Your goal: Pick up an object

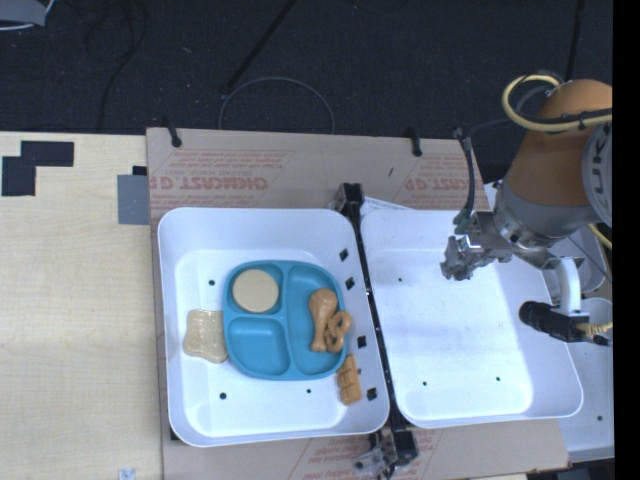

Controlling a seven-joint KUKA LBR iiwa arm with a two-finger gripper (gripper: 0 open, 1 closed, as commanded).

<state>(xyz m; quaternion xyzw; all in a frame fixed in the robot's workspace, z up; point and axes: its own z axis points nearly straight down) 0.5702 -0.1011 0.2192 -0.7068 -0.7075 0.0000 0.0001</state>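
Gripper (pixel 458 264) hangs over the right bin (pixel 500 388), in the right middle of the frame; whether it is spread or closed I cannot tell. Nothing is seen held in it. All objects lie in the left bin (pixel 190 408), to the left and a little lower: a blue tray (pixel 262 353) with a round cracker (pixel 254 290) and a chicken leg (pixel 322 316), whose long axis runs up-down in the frame. I judge the arm must cross the divider between the bins.

Gripper (pixel 458 265) hangs over the right bin (pixel 480 388), toward its 12 o'clock wall. Left bin (pixel 190 238) holds a blue tray (pixel 265 353) (round biscuit (pixel 255 290) at its 10 o'clock).
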